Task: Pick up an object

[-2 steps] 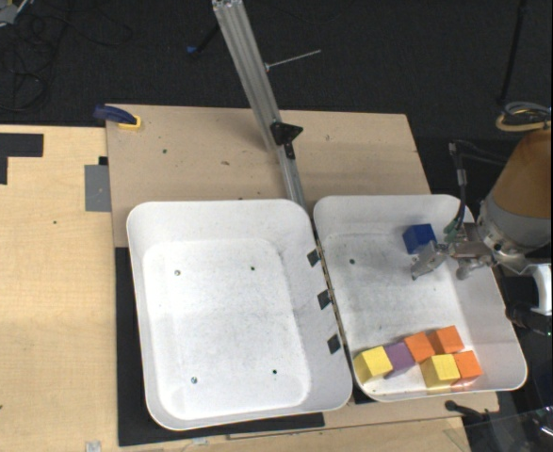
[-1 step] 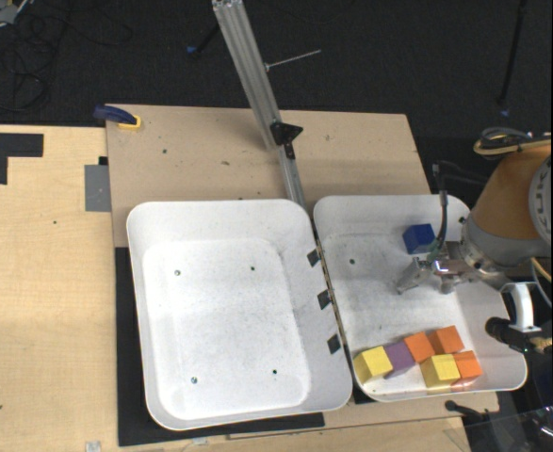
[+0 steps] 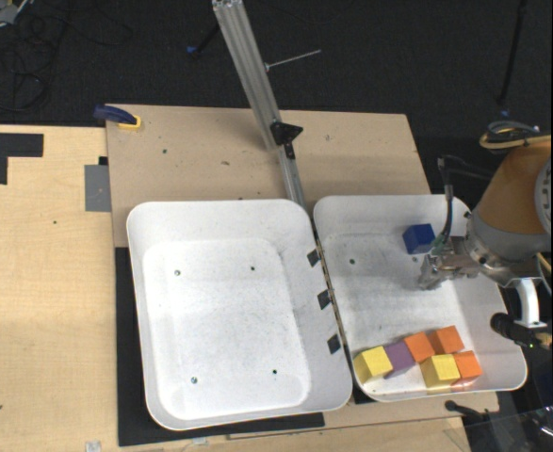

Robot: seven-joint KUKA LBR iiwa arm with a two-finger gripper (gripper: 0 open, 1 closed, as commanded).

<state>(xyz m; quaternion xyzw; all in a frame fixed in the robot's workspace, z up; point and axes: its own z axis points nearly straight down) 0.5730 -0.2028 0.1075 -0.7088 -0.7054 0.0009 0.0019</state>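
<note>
A blue cube (image 3: pixel 418 238) lies in the right bin (image 3: pixel 375 229), toward its far right side. My gripper (image 3: pixel 434 273) hangs just in front of and to the right of that cube, low over the bin floor, with nothing visible between its fingers. Along the bin's near edge sits a cluster of blocks: a yellow one (image 3: pixel 374 362), a purple one (image 3: pixel 400 354), an orange one (image 3: pixel 419 347), another orange one (image 3: pixel 448 339), a second yellow one (image 3: pixel 439 371) and an orange one (image 3: pixel 467 364).
The left bin (image 3: pixel 163 234) stands beside the right one, joined by black clips (image 3: pixel 324 298). A slanted metal rail (image 3: pixel 255 78) rises behind the bins. The grey and orange arm (image 3: pixel 516 205) covers the right bin's far right corner.
</note>
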